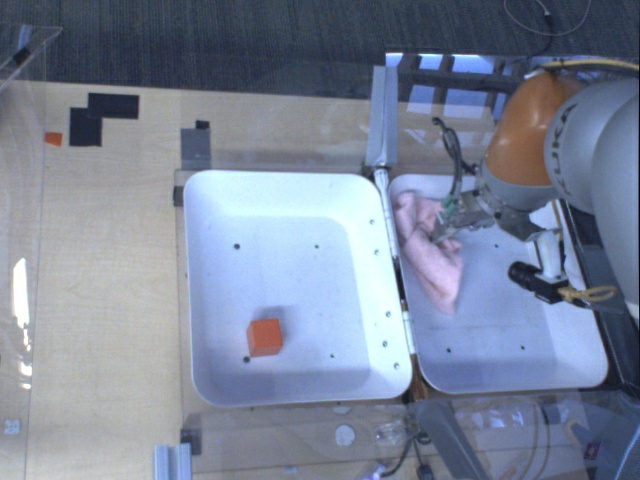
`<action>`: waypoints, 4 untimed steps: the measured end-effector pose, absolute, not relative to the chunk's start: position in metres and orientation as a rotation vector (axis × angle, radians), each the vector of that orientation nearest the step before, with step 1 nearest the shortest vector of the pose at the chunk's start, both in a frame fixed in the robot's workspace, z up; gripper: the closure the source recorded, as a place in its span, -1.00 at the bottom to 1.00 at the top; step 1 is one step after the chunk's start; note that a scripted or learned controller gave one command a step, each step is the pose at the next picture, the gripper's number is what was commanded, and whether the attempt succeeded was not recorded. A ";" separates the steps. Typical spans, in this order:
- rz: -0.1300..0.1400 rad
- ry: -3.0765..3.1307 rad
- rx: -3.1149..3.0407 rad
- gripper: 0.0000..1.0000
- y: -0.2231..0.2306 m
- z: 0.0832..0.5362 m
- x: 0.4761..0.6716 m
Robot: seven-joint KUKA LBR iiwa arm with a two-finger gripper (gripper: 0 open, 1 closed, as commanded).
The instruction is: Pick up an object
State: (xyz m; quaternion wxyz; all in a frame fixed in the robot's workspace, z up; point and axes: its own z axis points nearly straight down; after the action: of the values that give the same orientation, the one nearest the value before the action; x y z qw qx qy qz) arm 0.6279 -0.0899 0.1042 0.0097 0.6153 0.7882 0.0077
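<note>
Your gripper sits on the upper part of the pink cloth at the right bin's left wall. I cannot tell its state. The cloth's long axis runs toward the counter's near edge, trailing below the gripper.

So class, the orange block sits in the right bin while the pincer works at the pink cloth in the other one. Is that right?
Not quite. The camera view shows the orange block in the left bin. The pincer is at the pink cloth in the right bin.
</note>
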 end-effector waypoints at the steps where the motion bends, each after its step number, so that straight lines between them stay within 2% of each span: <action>1: 0.022 2.459 1.922 -1.00 -0.091 0.105 0.628; 2: 0.024 2.509 1.850 -1.00 -0.098 0.095 0.608; 3: 0.020 2.542 1.800 -1.00 -0.094 0.095 0.606; 4: 0.014 2.551 1.802 -1.00 -0.093 0.094 0.636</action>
State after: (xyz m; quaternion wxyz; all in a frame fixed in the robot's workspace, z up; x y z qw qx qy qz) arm 0.6363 -0.0931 0.0936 0.0090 0.5770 0.8167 0.0045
